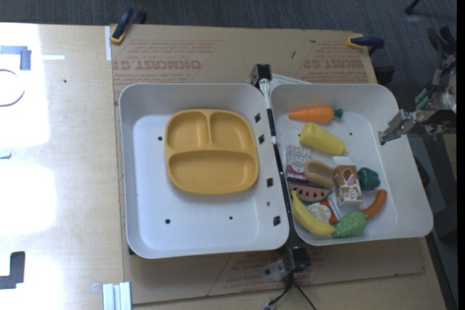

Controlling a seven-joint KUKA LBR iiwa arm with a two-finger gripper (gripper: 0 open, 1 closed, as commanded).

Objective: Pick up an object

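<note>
Bins first: two white ones sit side by side on the bench, the left bin (138, 178) and the right bin (410, 200) touching along their inner walls. One yellow divided plate (212, 152) lies in the left bin, toward its far side, with three compartments and bare white floor all round it (widest along the near edge).

Everything I could pick is in the right bin, crowded against its left wall and near edge. I count one carrot (314, 113) by the far edge, one yellow corn cob (322, 139) just below it, one printed packet (297, 158), one brown bread roll (319, 172), one small carton (347, 184), one dark green vegetable (368, 176), one watermelon slice (310, 193), one banana (311, 220), one bumpy green piece (350, 224) and one orange sausage (374, 204) at the near edge. They touch or overlap in a heap.

The right half of that bin's floor is open room. My claw (391, 128) hangs over the bin's right rim, well apart from the heap; I cannot tell how it is set.
</note>
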